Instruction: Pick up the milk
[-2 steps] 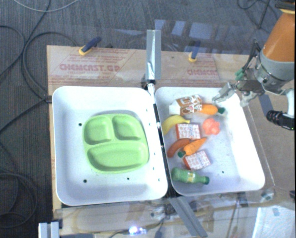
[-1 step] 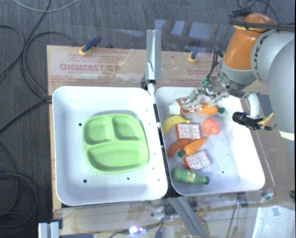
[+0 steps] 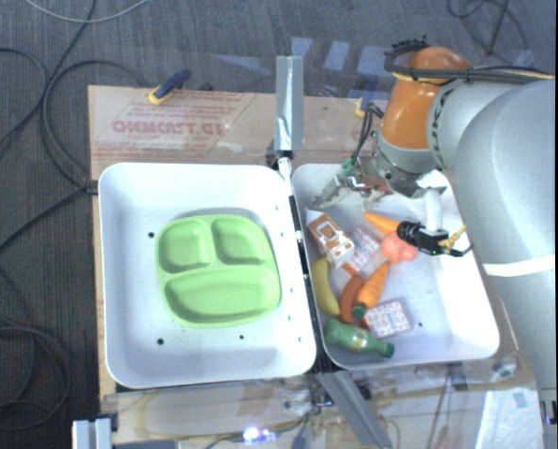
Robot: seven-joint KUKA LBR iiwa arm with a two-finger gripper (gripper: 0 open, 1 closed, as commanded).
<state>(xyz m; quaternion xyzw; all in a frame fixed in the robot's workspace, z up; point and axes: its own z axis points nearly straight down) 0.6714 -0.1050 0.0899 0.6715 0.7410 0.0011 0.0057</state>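
Well, the milk carton (image 3: pixel 332 238) is lying flat in the right bin (image 3: pixel 466 335), looking light and boxy. Pinching its long sides seems best. I cannot tell how the fingers (image 3: pixel 346 183) are sitting.

Grey carpet (image 3: pixel 54 26) with loose cables (image 3: pixel 17 92)

The milk (image 3: pixel 333 238) is a small white carton with orange-brown print, lying on its side, slanted, in my right bin's upper left, just above the banana (image 3: pixel 325 288).
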